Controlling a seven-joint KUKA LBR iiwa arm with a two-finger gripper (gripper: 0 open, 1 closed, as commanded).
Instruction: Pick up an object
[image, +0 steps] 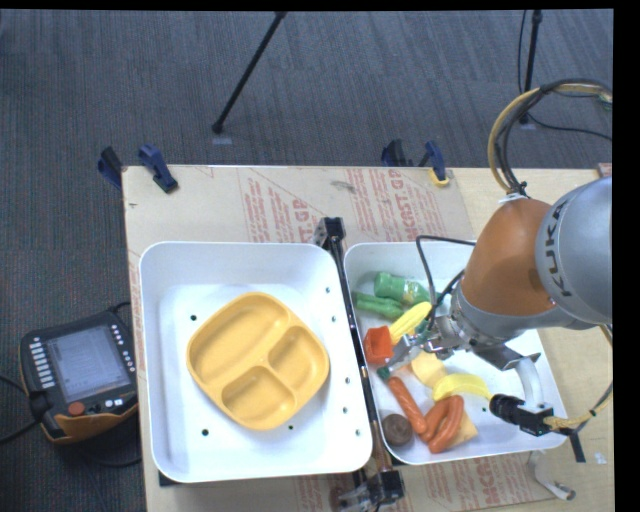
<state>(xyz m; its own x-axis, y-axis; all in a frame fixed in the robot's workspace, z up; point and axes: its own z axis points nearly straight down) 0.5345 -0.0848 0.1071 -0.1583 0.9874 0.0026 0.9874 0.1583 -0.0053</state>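
The right bin (520, 445) holds several toy foods. A green vegetable (400, 288) and a green pod (377, 305) lie at its far left. Below them are a yellow corn cob (411, 320) and a red pepper (378, 344). An orange carrot (404, 398), a red sausage (446, 420), a yellow banana (461, 385) and a brown round piece (398, 429) lie nearer the front. My gripper (408, 350) hangs low over the bin's left half, between the corn, the red pepper and a pale yellow piece (428, 370). The wrist hides the bin's middle.
The left bin (165, 300) holds a yellow divided plate (258, 358). A black divider clamp (333, 232) sits between the bins. Blue clamps (158, 165) grip the bench's far edge. A teach pendant (78, 375) lies off the bench at left.
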